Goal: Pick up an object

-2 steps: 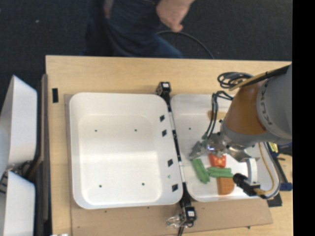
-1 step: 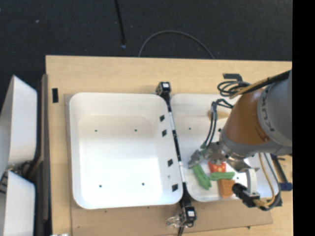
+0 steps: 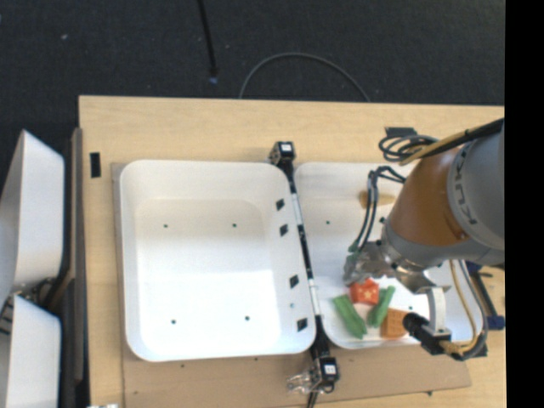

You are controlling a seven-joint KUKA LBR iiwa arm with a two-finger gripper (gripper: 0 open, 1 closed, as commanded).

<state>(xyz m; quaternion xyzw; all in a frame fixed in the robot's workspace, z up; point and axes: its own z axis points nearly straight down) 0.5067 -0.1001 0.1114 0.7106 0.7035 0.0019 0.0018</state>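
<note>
Whether the jaws are apart or together, I cannot tell, because the grey wrist of the arm covers them from above. The gripper point(image 3: 371, 272) hangs low over the right white plastic bin point(image 3: 327, 195), near its front part, just above a small heap of objects.

In this heap I see 4 things: a small red block with a white mark point(image 3: 365, 291), a long green stick-shaped piece point(image 3: 348, 315) lying at a slant, a second shorter green piece point(image 3: 382, 304) beside it, and an orange block point(image 3: 393, 323) close to the front wall. They lie touching or almost touching each other. The red block is the nearest to the gripper, so I judge it is the target.

To do this step well, the descent should be straight over the red block, with the green pieces kept outside the grasp. Because the objects crowd together, a grasp slightly off centre can push them aside instead of catching 1.

The left white plastic bin point(image 3: 204, 253) stands beside, across the divider.
</note>
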